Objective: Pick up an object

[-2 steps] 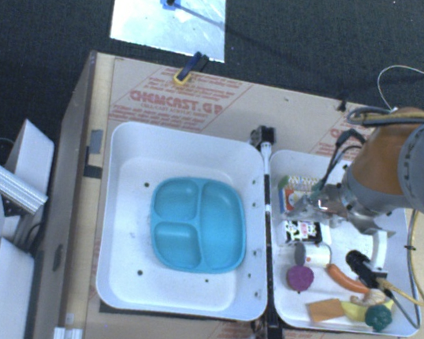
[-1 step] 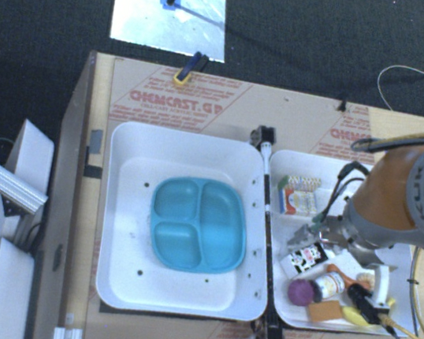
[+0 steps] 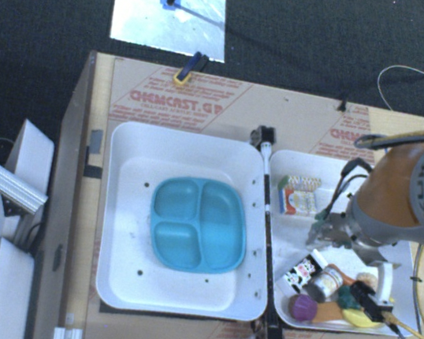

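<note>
the right bin (image 3: 282, 315), white and shallow, holds a cluster along its near edge: one round purple ball (image 3: 303, 308), one black-and-white spotted piece (image 3: 300, 273), one small jar with a pale lid (image 3: 326, 282), a yellow banana-shaped toy (image 3: 362, 317) and something green (image 3: 352, 298) beside it, all packed close together and touching in places. any of them could be the object to pick up, and they all lie on the bin floor. farther back in the same bin lies one small box with red and white print (image 3: 298, 201).

the left bin (image 3: 125, 191), also white with rounded corners, holds one smooth blue plastic tray (image 3: 198, 224) divided into three compartments.

the gripper (image 3: 328, 229) is low over the middle of the right bin, between the box and the near cluster; whether it is spread or closed cannot be told, and nothing is seen in its grasp. the grey arm (image 3: 407, 196) with its orange band comes in from the right.

both bins sit on a brown printed board (image 3: 206, 104).
</note>
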